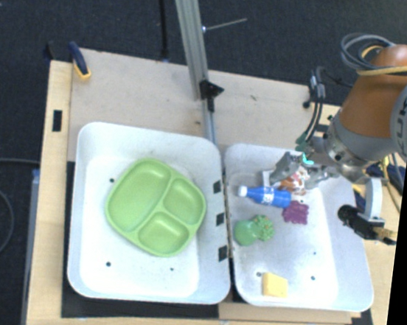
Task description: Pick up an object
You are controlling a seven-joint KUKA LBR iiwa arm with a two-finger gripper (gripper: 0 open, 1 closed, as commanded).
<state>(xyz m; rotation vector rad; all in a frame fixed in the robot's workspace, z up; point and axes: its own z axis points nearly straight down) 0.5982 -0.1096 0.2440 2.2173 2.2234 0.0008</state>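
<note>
The right bin [344, 281] holds a blue bottle with a white cap [266, 196], a purple toy [296, 213], a green toy [253, 230] and a yellow block [273, 285]. My gripper [292, 174] hangs low over the far part of this bin, just above the blue bottle. A small orange and white thing [292, 182] shows at the fingertips; whether it is held I cannot tell.
The left bin [87, 254] holds a green divided plate [156, 206]. A metal pole [193, 41] rises from the bench behind the bins. The grey and orange arm [371, 106] comes in from the upper right.
</note>
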